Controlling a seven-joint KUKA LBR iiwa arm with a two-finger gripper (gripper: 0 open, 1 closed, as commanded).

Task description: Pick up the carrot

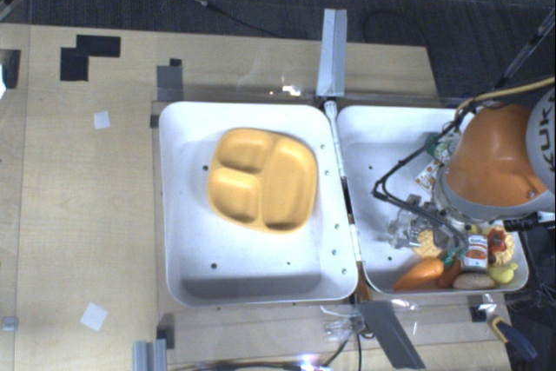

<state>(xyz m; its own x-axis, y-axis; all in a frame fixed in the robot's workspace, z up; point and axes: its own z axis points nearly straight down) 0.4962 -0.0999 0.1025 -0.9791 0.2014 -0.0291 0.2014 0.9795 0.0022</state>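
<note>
Carrot [420,273] lies just below the lowered gripper [415,232], whose grip state cannot be told.

We see a robotics lab: a plywood bench [78,213] bearing two white bins [187,274], aluminium brackets [332,52] at twelve o'clock, loose cables [395,178].

1. Two bins sit side by side: the left bin [187,274] at 9 o'clock, the right bin [369,152] at 3 o'clock.
2. A divided tray [263,178] lies in the left bin.
3. The carrot [420,273] lies at the right bin's 6 o'clock edge, among other small items.
</note>
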